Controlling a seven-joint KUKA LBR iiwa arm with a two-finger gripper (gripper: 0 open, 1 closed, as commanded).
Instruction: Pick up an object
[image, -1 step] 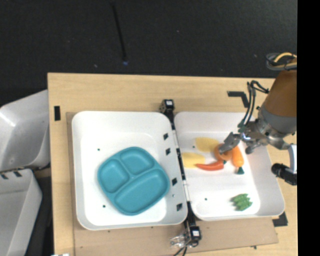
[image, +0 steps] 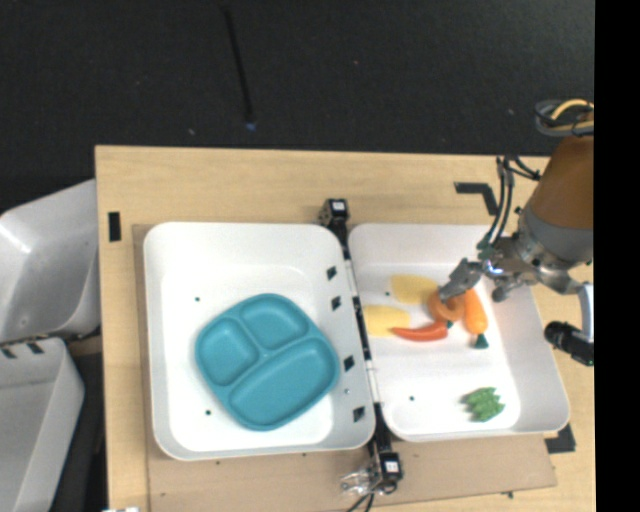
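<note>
The left bin (image: 160, 300) holds one thing, a blue divided plate (image: 265, 360) with three compartments, lying flat a little toward the near side. The right bin (image: 530, 385) holds the small items: two pale yellow pieces, one (image: 410, 289) toward the far side and one (image: 385, 319) just nearer and to the left, close beside each other; a red chili pepper (image: 422, 333) lying crosswise just near them; an orange carrot (image: 475, 312) to its right, with its green end pointing near; and a green leafy piece (image: 484, 403) well apart in the near right corner. The arm (image: 562, 200) reaches in from the right, its orange band above the grey wrist, angled down and left over the right bin. The gripper (image: 452, 291) sits low among the cluster, right by the carrot and the red chili pepper; whether it is clenched, released or grasping anything cannot be told. Counted: two bins, one plate, two yellow pieces, one pepper, one carrot, one green piece.
</note>
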